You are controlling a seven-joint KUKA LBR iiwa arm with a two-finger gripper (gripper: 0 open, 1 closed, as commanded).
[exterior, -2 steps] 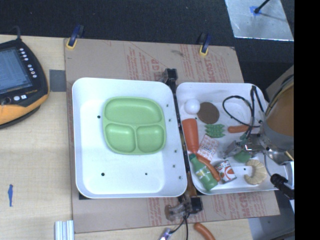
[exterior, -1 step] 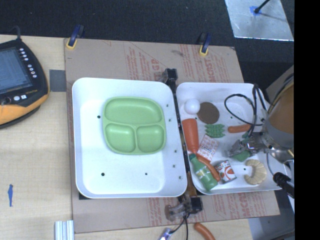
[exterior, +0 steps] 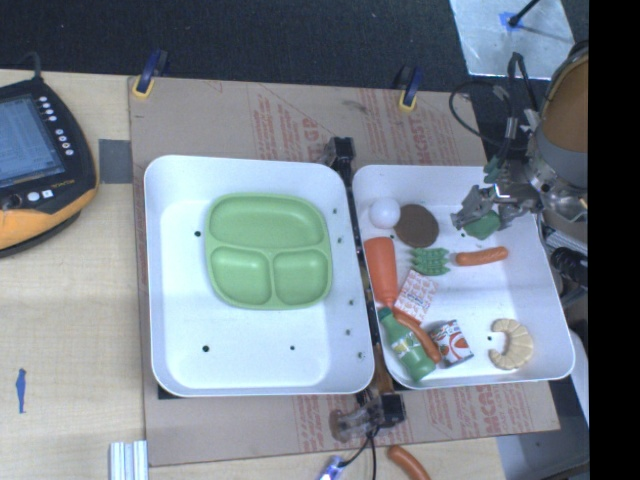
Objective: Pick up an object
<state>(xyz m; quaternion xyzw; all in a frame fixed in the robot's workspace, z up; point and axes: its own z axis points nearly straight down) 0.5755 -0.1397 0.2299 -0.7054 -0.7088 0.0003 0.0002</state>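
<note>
Green object (exterior: 483, 225) sits clamped in the pincer (exterior: 478, 218) above the right bin (exterior: 545, 268); its long axis unclear.

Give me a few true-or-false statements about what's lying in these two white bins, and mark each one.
1. The green divided plate lies in the left bin. True.
2. The croissant sits in the left bin. False: it lies in the right bin, near its front corner.
3. A white ball lies beside a brown round piece. True.
4. The gripper hovers over the green plate. False: it is over the right bin, with something green at its tip.
</note>
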